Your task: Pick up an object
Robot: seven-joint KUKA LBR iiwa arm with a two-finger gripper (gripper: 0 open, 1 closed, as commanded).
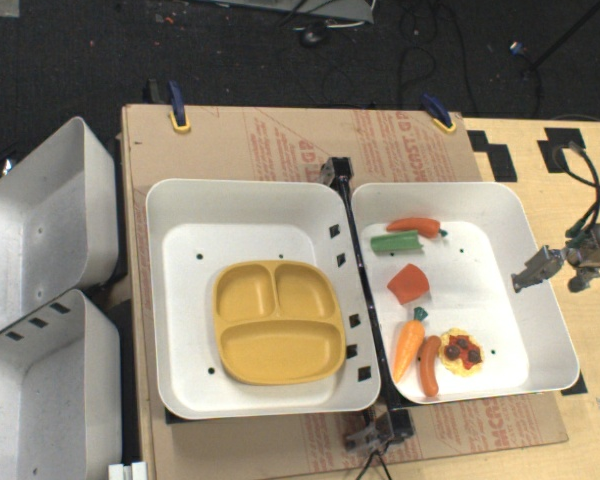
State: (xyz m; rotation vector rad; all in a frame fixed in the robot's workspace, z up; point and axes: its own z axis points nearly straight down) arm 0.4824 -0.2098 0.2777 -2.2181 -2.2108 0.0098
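Just now the hand (536,268) sits at the right rim of the right bin (500,203), low over its edge and apart from everything in it; it is small and partly blurred, so whether it is spread or pressed together I cannot tell, and nothing shows in its grasp; by my judgement the task is at the approach step, with no object chosen or touched.

Nearest to the hand, across bare white floor, lies a small pizza-like toy (461,352) near the bin's front; just beside it to the left a red sausage (429,364) lies lengthwise, touching or nearly touching an orange carrot (408,346) with a green top; further back a red wedge-shaped piece (409,284) stands alone in the middle; beyond it a green piece (395,242) and a red-orange chili-shaped piece (414,226) lie side by side near the back wall.

The left bin (170,298) holds a yellow divided plate (278,321); both bins rest on a cardboard-covered surface (260,138).

The next move, I judge, calls for travelling inward over the right bin and descending on one piece; the red wedge looks the easiest, standing clear of its neighbours; the carrot and sausage lie close enough that a grasp might catch both or nudge one aside.
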